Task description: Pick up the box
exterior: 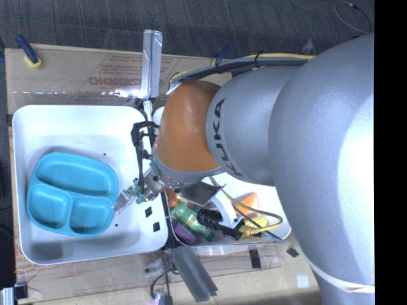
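Two shallow white bins sit side by side on the desk [82, 68], and the thing I take to be the box [71, 192], a blue container with three compartments, lies flat in the left bin [76, 112], toward 8 o'clock of its floor and well apart from the far wall. The hand [124, 199] is low in that same bin, at about 4 o'clock of the box, right at its rim; whether it touches the rim is too close to call, and I cannot tell whether the hand is spread or pressed together, since the orange-banded wrist hangs over it. Nothing can be seen held. The right bin [283, 230] is largely covered by the arm; a green item [187, 216], a purple one [183, 234] and an orange piece [249, 199] show at its 6 o'clock side and play no part. My judgement is that the step in hand is the approach to a rim grasp. To do it well, the hand should straddle the raised edge, one side inside the near compartment and one outside, go deep enough to get real purchase, then close firmly and lift straight up slowly. A wide, shallow shell gripped at one edge will likely tip and swing, so a slipping pinch is the main risk.
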Tool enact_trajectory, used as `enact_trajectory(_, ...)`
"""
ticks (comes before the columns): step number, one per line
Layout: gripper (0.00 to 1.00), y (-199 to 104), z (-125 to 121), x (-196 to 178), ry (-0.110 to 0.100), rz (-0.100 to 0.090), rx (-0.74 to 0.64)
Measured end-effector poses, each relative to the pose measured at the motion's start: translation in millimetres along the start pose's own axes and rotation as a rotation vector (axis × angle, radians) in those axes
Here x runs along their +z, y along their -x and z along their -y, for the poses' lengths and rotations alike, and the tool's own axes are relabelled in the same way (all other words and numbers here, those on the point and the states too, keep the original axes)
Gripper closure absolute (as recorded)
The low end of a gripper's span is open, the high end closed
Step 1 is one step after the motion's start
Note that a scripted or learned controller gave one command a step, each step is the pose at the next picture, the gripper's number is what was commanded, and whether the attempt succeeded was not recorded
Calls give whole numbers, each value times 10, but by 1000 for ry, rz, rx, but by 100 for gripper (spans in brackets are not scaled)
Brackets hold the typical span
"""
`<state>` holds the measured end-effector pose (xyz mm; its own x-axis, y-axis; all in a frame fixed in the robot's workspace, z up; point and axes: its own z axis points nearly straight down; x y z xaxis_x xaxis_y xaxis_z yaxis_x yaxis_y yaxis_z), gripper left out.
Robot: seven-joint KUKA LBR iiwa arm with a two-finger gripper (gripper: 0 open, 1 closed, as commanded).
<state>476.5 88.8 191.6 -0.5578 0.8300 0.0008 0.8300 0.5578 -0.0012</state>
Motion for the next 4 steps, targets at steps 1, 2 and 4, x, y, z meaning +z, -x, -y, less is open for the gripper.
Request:
enact_trajectory(1,0,-95,-61,1000,2,-1,91)
enact_trajectory(2,0,506,345,480,-2,3,52)
enact_trajectory(4,0,2142,313,-1053,2,2,66)
